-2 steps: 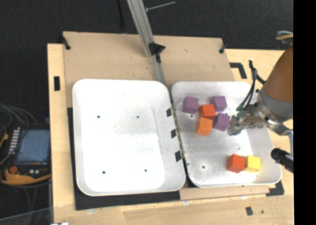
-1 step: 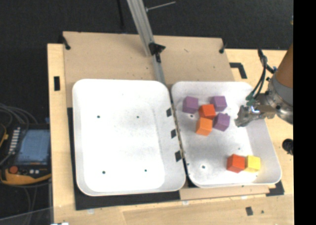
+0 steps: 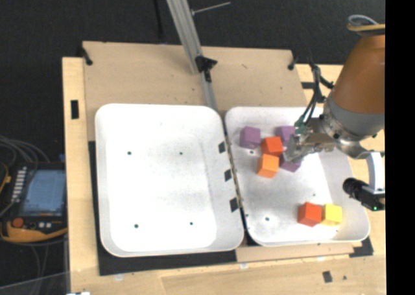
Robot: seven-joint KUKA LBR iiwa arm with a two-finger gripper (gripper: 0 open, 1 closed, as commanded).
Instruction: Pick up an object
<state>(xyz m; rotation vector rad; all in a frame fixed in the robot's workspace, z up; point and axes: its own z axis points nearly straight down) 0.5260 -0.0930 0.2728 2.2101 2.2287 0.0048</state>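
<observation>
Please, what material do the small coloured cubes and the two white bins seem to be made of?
The cubes, such as the orange cube and the yellow cube, look like painted wood or foam: matte, evenly coloured faces, crisp edges. The bins, left bin and right bin, look like moulded plastic: smooth, white, rounded corners.

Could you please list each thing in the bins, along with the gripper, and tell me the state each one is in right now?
gripper: low over the block cluster in the right bin; fingers hidden.
lone purple block: resting flat, apart from others.
upper orange block: against the gripper.
lower orange block: tilted, touching the upper one.
purple blocks by gripper: partly hidden.
red-orange block: touching yellow block.
left bin: level.
</observation>
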